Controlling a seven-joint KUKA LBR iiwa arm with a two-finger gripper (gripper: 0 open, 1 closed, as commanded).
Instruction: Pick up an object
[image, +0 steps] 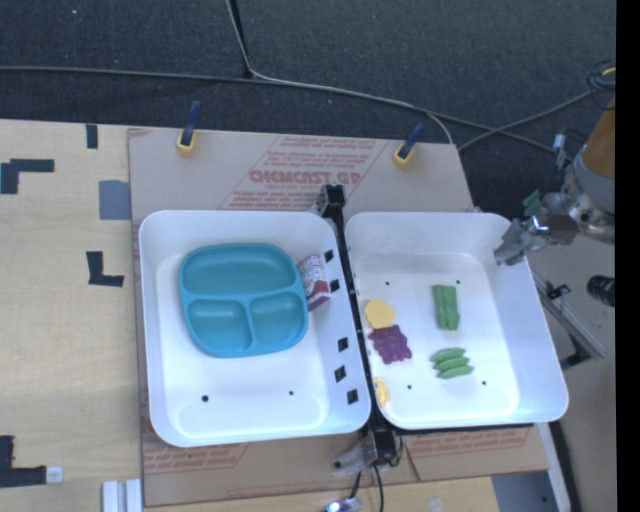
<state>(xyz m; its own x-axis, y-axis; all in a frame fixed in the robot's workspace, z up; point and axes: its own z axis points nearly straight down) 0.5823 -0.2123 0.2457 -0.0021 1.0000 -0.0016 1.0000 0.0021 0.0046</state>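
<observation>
**White bins loaded, tool off the right bin's far right corner**

White right bin (520, 330) holds the small pickable stuff. Green ridged piece (445, 306) sits upright-ish in the middle, toward the far edge. Green bean pods (452, 362) lie nearer the near edge, just below it, apart from it. Yellow round piece (379, 313) is by the left wall, touching or almost touching the purple grape cluster (390, 344) right below it. Another small yellow piece (381, 392) sits against the left wall near the near-left corner.

Left bin (160, 390) carries a teal divided plate (242, 298), three compartments, in the far half. A red-and-white packet (316, 280) lies between the plate's right edge and the bin's right wall, tilted.

Tool (512, 247) hangs over the right bin's far right corner, at the rim, well apart from every object in the bin. Nothing between its tips. Too small and blurred to say if it's spread or closed: cannot tell.

Bins sit on a cardboard sheet (300, 175) on the tabletop (60, 330), pinned at the far edge by two yellow clamps (186, 139).
</observation>
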